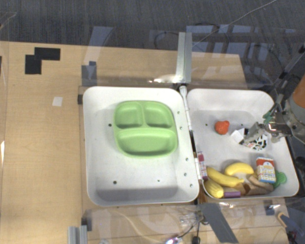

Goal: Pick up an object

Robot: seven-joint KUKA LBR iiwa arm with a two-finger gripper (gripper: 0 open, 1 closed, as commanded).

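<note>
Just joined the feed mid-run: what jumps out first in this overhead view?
The green divided plate stands out, lying alone in the middle of the left bin. In the right bin, colour clusters along the near edge: yellow bananas beside a small carton, with an orange-red toy apart near the centre. The end effector hangs at that bin's right side over a black-and-white spotted item.

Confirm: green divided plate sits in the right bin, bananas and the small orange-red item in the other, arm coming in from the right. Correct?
Not quite. The green divided plate lies in the left bin, not the right one. The bananas and the small orange-red item are in the right bin, and the arm does come in from the right. The camera view shows this.
</note>
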